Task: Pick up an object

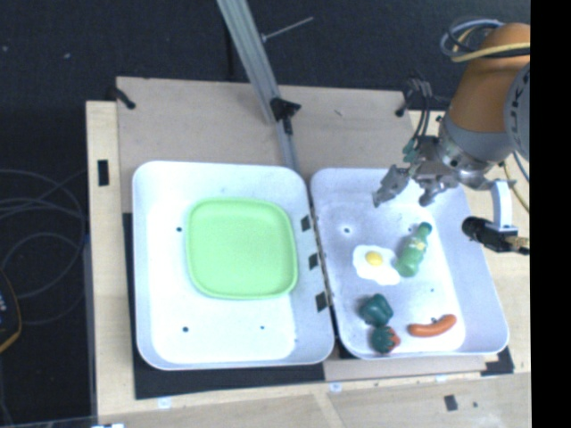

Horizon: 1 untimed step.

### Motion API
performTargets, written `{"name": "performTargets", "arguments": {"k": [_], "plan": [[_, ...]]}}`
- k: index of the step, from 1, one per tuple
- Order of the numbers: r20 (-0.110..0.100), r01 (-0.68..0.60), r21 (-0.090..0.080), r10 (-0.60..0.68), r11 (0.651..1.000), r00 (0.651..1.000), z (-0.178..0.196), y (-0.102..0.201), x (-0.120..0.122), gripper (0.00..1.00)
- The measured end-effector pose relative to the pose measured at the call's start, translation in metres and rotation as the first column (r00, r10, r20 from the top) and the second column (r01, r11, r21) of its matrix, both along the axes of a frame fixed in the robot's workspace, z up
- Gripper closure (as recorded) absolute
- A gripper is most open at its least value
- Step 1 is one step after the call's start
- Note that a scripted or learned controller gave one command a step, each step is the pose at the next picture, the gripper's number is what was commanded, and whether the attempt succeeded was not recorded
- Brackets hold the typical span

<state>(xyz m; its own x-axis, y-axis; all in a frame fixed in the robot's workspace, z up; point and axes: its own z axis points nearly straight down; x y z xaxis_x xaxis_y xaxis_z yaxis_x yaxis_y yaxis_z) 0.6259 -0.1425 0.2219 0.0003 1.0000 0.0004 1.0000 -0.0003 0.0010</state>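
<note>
From my feed I see the gripper (411, 193) hanging over the far part of the right bin (343, 203), its two fingers spread wide with nothing between them. The arm (486, 87) comes in from the right, orange band showing above the wrist.

Just below the gripper, apart from it, lies a small green bottle (413, 251). Its long axis runs nearly up and down the view, tilted a little, with the cap end pointing away from me toward the gripper. Touching or just beside its lower left is a toy fried egg (375, 263), yolk up.

Nearer me in the same bin, a green pepper (376, 308) sits above a smaller green and red piece (384, 338) that I cannot identify for sure; it may be a strawberry. To their right a red sausage (432, 326) lies with its long axis roughly left to right, right end raised slightly.

The left bin (156, 239) holds a light green square plate (241, 248), flat, near its middle.
</note>
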Motion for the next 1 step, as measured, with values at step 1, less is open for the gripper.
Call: {"name": "performTargets", "arguments": {"k": [1], "plan": [[-0.004, 0.0, 0.0, 0.0, 1.0, 1.0, -0.0512, 0.0088, -0.0043, 0.0]]}}
